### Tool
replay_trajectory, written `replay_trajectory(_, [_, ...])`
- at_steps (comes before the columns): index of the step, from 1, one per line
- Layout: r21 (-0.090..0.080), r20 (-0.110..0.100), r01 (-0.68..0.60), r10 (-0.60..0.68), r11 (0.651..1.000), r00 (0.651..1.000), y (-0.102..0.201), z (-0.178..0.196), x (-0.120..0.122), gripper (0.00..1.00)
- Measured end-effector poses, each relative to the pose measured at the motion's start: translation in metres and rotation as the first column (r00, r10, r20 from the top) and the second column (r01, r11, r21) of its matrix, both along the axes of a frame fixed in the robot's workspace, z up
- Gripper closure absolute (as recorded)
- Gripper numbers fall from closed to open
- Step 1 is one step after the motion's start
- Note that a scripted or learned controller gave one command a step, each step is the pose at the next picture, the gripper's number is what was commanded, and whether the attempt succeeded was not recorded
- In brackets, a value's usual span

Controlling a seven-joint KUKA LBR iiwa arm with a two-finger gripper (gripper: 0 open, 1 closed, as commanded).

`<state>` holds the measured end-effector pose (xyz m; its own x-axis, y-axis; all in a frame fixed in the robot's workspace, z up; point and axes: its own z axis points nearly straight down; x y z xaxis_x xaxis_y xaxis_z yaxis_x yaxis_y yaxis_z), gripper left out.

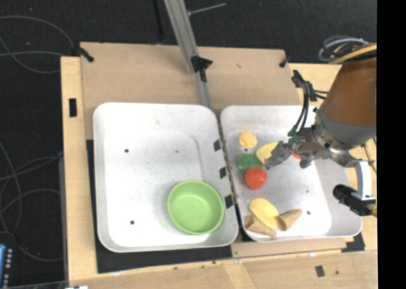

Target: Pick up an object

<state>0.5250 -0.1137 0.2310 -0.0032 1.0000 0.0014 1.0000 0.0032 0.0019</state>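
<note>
The right bin holds several small toy foods. A small yellow piece lies near its left wall, with a green piece and a red tomato-like ball below it. Another yellow piece sits right beside my gripper, which hangs low over the bin's middle and points left toward it. Nothing visibly hangs from the gripper. Near the front edge lie a yellow lemon-like piece and two tan pieces.
A green bowl stands in the left bin near its front right corner. A grey metal pole slants up from between the bins. The arm's orange and grey body overhangs the right bin's far right side.
</note>
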Motion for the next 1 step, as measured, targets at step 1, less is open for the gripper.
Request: replay_trajectory(1, [0.000, 0.000, 0.002, -0.002, 1.000, 1.000, -0.0001, 0.0000, 0.0000, 0.00])
